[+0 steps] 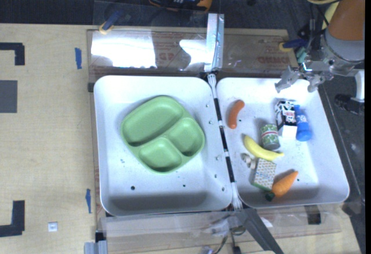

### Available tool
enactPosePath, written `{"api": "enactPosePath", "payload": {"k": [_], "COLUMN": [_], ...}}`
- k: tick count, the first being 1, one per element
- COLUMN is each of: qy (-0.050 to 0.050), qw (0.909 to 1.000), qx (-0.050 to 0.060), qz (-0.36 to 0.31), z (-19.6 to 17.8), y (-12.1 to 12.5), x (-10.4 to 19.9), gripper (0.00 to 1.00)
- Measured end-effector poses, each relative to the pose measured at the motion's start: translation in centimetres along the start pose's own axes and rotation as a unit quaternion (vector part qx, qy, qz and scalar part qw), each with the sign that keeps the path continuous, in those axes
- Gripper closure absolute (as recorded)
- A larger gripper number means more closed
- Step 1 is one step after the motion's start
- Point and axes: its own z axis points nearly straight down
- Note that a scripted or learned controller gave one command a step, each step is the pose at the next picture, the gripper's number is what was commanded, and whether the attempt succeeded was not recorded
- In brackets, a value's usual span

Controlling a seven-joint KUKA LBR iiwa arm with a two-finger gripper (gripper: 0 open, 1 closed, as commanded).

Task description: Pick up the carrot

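From above, the bench carries two white bins side by side. The left bin (110,96) holds a green divided plate (163,133) lying flat near its middle. The right bin (330,154) holds several small things. The carrot (283,183) lies near the front edge of this bin, tilted, its orange body pointing up to the right and its green end down to the left. Just beside it on the left lies a small speckled packet (264,173). A banana (261,149) lies above the packet, touching a small green can (270,135). A sausage (234,113) lies near the divider between the bins. A black-and-white carton (285,112) and a blue bottle (302,126) sit close together toward the back right.

The gripper (301,80) hangs over the back right corner of the right bin, well apart from the carrot. Its fingers stand apart with nothing between them.
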Motion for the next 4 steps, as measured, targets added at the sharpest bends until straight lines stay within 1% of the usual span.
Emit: {"api": "enactPosePath", "payload": {"k": [1, 2, 3, 4], "qy": [0.011, -0.001, -0.002, 0.000], "qw": [0.9933, 0.9999, 0.9999, 0.9984], "qx": [-0.006, -0.004, -0.007, -0.001], "qz": [0.115, -0.013, -0.012, -0.057], "z": [10.4, 11.1, 9.9, 5.6], "y": [-8.4, -15.0, -14.8, -8.1], "x": [-2.7, -0.3, -0.3, 7.2], "gripper": [0.00, 0.00, 1.00, 1.00]}}
